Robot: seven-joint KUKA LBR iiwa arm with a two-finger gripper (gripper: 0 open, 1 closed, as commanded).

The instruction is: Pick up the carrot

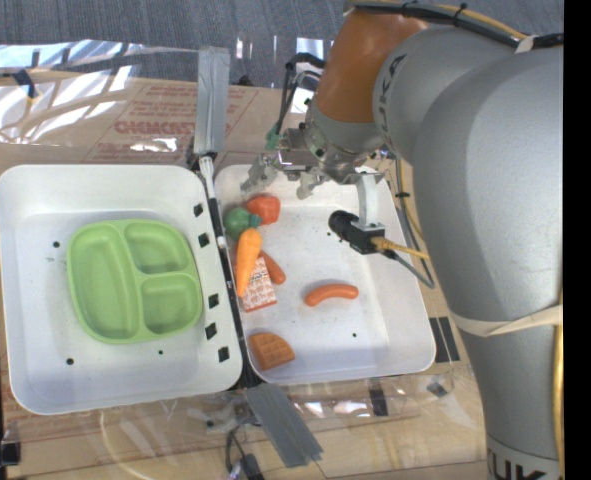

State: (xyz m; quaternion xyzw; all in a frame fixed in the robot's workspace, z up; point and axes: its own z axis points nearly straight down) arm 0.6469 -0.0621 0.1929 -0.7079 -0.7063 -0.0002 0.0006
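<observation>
Below the fingers [258, 175], two white bins: right bin [400, 308] directly under, left bin [25, 268] further to the side, with green divided tray [135, 278] inside. Grey arm [475, 168] above, gripper [283, 176] spread apart, grasping nothing. Carrot [247, 257] just beneath fingertips, lying along near wall of right bin, touching small carton [259, 286]. Tomato [264, 208] closest under fingers. Sausage [331, 293] and waffle-like piece [271, 349] lower, well apart.

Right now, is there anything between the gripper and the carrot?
Nothing visible blocks the way. The gripper hangs over the right bin's far edge, and the carrot lies nearer, by the left wall. A tomato sits just beyond the carrot's top, close to the path.
</observation>
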